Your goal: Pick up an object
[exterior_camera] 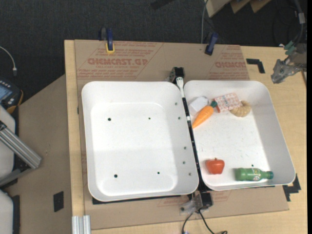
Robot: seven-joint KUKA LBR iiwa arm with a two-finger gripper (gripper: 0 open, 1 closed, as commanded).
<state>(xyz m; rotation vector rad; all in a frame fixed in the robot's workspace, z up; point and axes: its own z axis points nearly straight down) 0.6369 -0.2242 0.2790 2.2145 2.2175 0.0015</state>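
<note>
The right bin (273, 130) holds several objects. An orange carrot (203, 116) lies against its left wall, beside a small white block (198, 103). A pink patterned box (227, 102) and a beige bread piece (241, 110) lie toward the back. Near the front sit a red tomato-like item (215, 166) and a green bottle (252, 174) lying on its side. My gripper (282, 72) hangs at the far right, above the bench beyond the bin's back right corner, well away from every object and with nothing visible in it.
The left bin (92, 130) sits next to the right one, sharing a centre divider (187, 126). Both rest on a brown cardboard sheet (146, 57) held by two clamps (109, 39) at the back. Cables hang at the upper right.
</note>
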